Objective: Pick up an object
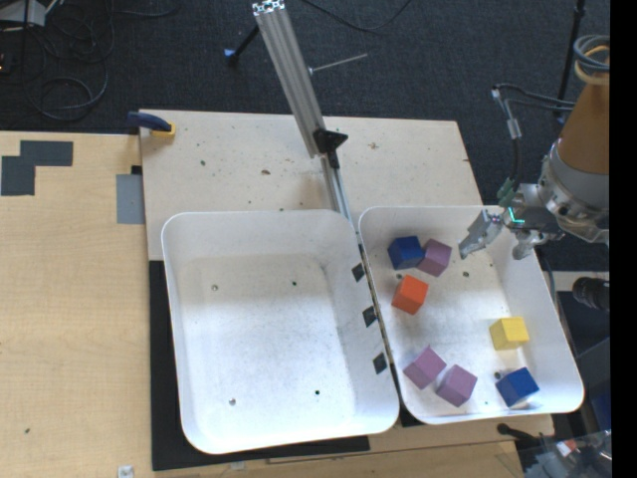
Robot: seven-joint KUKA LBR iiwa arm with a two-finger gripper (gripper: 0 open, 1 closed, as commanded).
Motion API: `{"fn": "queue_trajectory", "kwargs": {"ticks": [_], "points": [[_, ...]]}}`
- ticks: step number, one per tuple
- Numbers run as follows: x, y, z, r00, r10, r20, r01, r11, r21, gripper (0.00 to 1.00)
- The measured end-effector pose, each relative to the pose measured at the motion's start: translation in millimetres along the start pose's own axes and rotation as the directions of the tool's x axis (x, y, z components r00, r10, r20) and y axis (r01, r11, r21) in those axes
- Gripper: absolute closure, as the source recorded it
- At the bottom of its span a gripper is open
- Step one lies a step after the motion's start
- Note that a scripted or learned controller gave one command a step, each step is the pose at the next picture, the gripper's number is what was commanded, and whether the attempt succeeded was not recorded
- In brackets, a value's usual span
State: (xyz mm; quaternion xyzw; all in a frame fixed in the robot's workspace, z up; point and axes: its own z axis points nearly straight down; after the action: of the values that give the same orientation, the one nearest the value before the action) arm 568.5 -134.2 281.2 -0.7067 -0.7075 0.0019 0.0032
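Note:
The right bin (557, 312) holds several cubes. A blue cube (405, 251) and a purple cube (435, 257) sit together near the far left, with an orange cube (409, 294) just in front of them. A yellow cube (509, 333) lies toward the right wall. Two purple cubes (425, 366) (457, 384) and another blue cube (517, 386) rest along the near edge. My gripper (499, 242) hangs above the bin's far right part, to the right of the purple cube, open with nothing between its fingers.
The left bin (199, 267) stands beside the right one, sharing a divider with black clips (368, 317). A slanted aluminium post (297, 78) rises behind the bins. A blue-and-yellow clamp (151, 123) lies at the board's far left corner.

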Motion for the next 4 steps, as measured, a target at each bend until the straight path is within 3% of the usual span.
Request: {"fn": "queue_trajectory", "kwargs": {"ticks": [1,3,4], "points": [[-0.8,0.5,-2.2,1.000,0.001,0.001,-0.001,1.000,-0.004,0.00],[5.2,14.5,114.1,1.000,0.004,0.000,-0.004,1.000,0.002,0.00],[1.5,17.1,166.8,1.000,0.002,-0.005,-0.002,1.000,-0.014,0.00]]}}
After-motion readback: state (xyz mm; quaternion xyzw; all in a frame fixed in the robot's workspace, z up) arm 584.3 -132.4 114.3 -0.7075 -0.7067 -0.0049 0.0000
